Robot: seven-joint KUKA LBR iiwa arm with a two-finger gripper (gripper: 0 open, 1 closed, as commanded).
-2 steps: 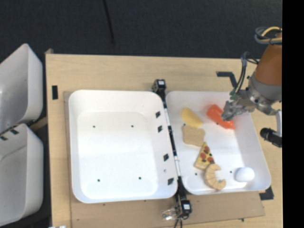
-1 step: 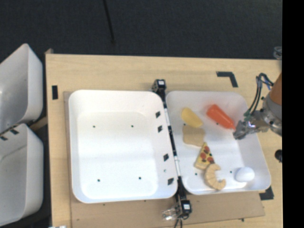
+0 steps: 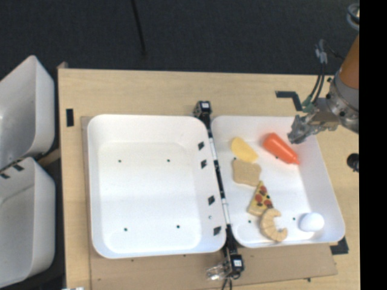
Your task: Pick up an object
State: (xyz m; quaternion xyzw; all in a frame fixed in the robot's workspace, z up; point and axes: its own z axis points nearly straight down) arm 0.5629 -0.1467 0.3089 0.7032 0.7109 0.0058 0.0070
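The orange carrot [image 3: 280, 147] is being crowded on its left by a yellow piece [image 3: 243, 149], a toast slice [image 3: 247, 173], a pizza slice [image 3: 260, 199], a croissant [image 3: 273, 226] and a white egg [image 3: 311, 222], all lying in the right bin [image 3: 323, 180]. The claw [image 3: 300, 133] is being held just above-right of the carrot; its state cannot be told.

A light wooden surface [image 3: 139, 92] fills the lower part of the view, its far edge running straight across. Beyond it lies a dark floor [image 3: 181, 23], crossed by a thin dark cable [image 3: 138, 18]. At the left edge, just beside the surface, stand two white moulded plastic units [image 3: 21, 162], one behind the other; lighting is even, without hard shadows.
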